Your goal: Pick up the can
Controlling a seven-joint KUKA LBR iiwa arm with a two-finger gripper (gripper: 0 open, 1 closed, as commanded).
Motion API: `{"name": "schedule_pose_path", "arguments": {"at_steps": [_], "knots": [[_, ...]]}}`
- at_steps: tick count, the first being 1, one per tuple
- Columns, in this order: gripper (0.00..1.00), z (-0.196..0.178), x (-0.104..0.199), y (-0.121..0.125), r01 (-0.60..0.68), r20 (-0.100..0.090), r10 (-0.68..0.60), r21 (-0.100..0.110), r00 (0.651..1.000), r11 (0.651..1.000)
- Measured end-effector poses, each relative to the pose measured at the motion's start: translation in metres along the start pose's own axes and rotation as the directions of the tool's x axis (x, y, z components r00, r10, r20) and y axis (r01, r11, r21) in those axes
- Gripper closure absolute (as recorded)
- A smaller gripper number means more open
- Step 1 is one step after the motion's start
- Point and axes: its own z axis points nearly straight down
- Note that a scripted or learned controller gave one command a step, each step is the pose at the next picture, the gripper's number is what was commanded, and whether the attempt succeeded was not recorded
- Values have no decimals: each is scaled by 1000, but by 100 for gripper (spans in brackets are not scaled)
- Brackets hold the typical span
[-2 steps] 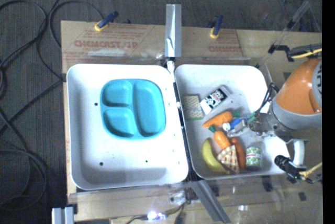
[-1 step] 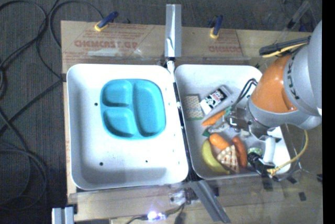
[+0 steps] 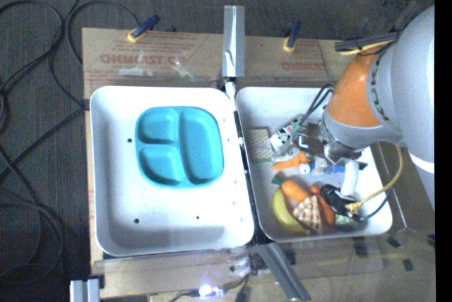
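One fixed camera above the bench (image 3: 205, 61), looking down at a slant, both white bins (image 3: 113, 223) in frame

Arm (image 3: 395, 92) cut off at right

Two white bins (image 3: 106, 223), one blue tray (image 3: 180, 145), two clamps (image 3: 143, 27), one banana (image 3: 284, 214).

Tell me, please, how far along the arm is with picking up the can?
Done: the arm has reached over the right bin, its wrist low above the pile of items. In hand: nothing I can confirm; the wrist hides the grasp. Left: I cannot pick out a can among the clutter beside the banana and carrot, so the lift looks still to come. The blue tray sits in the left bin.
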Motion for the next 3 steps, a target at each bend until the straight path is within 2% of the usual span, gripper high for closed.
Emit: {"name": "schedule_pose_path", "arguments": {"at_steps": [1,2,3], "knots": [[0,-9,-5,89,-147,4,147,-2,989,989],[0,-39,-40,73,-49,4,49,-1,999,999],[0,37,-67,-23,-246,-5,246,-5,969,969]]}}
